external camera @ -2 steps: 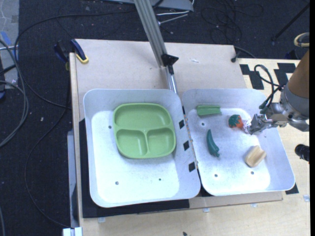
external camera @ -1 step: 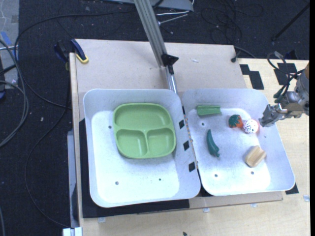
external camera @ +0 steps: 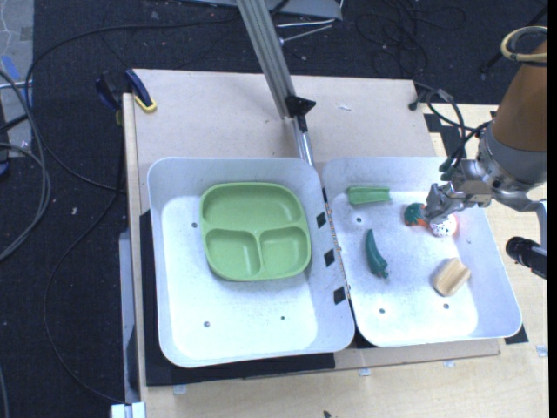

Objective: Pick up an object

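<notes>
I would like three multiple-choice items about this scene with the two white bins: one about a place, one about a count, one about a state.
1. Where does the light green divided plastic plate lie?
A. in the left white bin
B. in the right white bin
C. on the bare bench

2. How many compartments does this plate have?
A. two
B. three
C. five

3. How does the tan wooden block stand toward the two-finger gripper?
A. clamped between its fingers
B. lying apart from it on the bin floor
C. stacked on the plate

Answers:
1 A, the plate rests on the floor of the left bin.
2 B, ridges divide it into one long section and two smaller ones.
3 B, the block lies nearer the camera, with bare floor between it and the gripper.
</notes>
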You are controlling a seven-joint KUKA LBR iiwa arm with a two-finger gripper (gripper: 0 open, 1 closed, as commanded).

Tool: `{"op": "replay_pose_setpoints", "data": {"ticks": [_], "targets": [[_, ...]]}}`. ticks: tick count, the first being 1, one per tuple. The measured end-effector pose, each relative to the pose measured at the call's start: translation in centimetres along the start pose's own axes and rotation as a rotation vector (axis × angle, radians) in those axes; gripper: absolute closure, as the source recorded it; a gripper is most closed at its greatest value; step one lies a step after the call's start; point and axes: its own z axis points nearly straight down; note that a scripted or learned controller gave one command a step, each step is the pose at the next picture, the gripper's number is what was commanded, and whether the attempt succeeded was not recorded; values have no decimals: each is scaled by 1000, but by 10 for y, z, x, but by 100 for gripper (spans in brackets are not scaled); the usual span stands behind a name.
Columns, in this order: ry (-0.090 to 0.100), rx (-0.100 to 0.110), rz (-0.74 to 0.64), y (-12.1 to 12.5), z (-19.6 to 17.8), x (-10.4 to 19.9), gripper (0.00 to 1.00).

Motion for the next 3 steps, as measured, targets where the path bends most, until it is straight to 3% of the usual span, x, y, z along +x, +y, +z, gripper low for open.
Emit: {"op": "replay_pose_setpoints", "data": {"ticks": [3], "targets": [[0,-1,-1,50,40,163,100]]}}
